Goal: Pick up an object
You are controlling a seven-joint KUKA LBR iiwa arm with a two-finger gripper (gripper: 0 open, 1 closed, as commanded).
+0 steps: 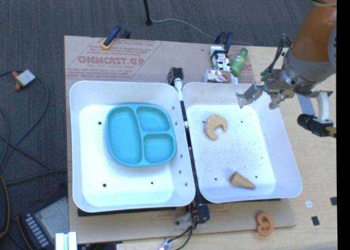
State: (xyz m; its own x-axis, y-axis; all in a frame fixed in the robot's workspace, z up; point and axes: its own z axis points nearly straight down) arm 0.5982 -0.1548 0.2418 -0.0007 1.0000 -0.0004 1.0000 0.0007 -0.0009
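Jaws look slightly spread, with nothing between them; the gripper [257, 93] hangs over the upper right corner of the right bin [284, 150], its grey fingers pointing left and down. Behind it the arm [314, 35], grey with an orange band, comes in from the right edge.

Largest on the bench is the brown cardboard sheet [115, 60], printed with red lettering, which lies under both bins. On it the left bin [82, 134] and the right bin sit side by side, their inner rims touching along the middle. A blue divided plate [141, 135] with three compartments lies in the centre of the left bin.

Two things lie in the right bin. A croissant [215, 126] sits in the upper left part, curled with its ends toward the right, below and left of the gripper and apart from it. A cone [241, 180] lies near the lower edge, tip pointing up and left, well apart from the croissant.

Beyond the bins, just above the right one, a green bottle [238, 62] lies tilted beside a small printed packet [220, 67]. A blue clamp [111, 36] grips the top left edge of the cardboard. An orange pretzel [264, 223] rests on the cardboard below the right bin.
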